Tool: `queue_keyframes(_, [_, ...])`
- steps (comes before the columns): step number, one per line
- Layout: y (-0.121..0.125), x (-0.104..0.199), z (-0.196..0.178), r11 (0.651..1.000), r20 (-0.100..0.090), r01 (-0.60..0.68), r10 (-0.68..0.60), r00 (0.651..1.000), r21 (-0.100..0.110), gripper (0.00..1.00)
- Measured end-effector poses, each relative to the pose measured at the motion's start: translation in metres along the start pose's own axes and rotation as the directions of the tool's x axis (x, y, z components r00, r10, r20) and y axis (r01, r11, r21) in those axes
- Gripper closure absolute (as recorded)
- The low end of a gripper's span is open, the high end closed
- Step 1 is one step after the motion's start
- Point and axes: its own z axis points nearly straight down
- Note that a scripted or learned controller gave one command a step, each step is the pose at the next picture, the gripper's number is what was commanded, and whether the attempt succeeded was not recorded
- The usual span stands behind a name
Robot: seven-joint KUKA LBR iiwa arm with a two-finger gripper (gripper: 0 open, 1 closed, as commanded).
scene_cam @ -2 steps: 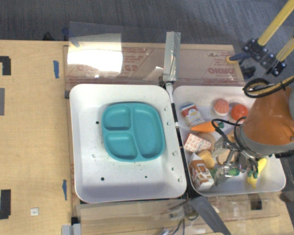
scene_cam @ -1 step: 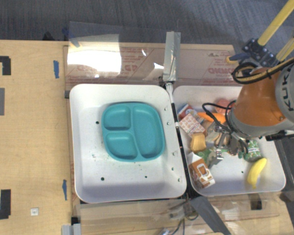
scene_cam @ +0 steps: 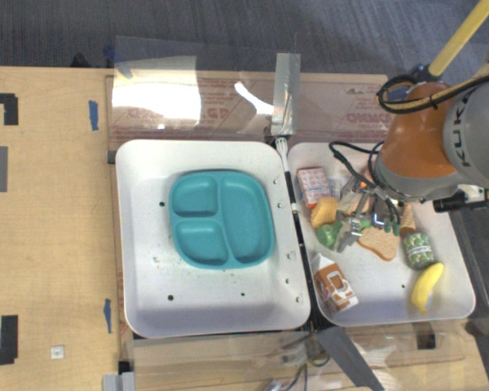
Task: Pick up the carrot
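Nearest me in the right bin (scene_cam: 456, 300) I see a brown and white carton (scene_cam: 337, 287) by the bottom left corner and a banana (scene_cam: 426, 286) toward the bottom right. Further in lie a slice of toast (scene_cam: 381, 244) and a green speckled packet (scene_cam: 417, 249). The claw (scene_cam: 356, 222) hangs low over the middle of this bin, above a green vegetable (scene_cam: 329, 235); I cannot tell how it is set. The carrot is not something I can pick out with certainty; an orange-yellow piece (scene_cam: 325, 212) lies just left of the claw. Beyond it sits a small red and white box (scene_cam: 313, 184). The left bin (scene_cam: 147, 283) holds a teal divided plate (scene_cam: 222, 218). The arm (scene_cam: 428, 141) comes in from the right.
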Motion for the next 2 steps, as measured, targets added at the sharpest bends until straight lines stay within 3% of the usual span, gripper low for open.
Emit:
queue_keyframes(1, [0.019, -0.029, 0.001, 0.972, -0.003, -0.236, 0.236, 0.972, 0.002, 0.00])
queue_keyframes(2, [-0.072, 0.068, -0.002, 0.989, -0.011, -0.148, 0.148, 0.989, 0.006, 0.00])
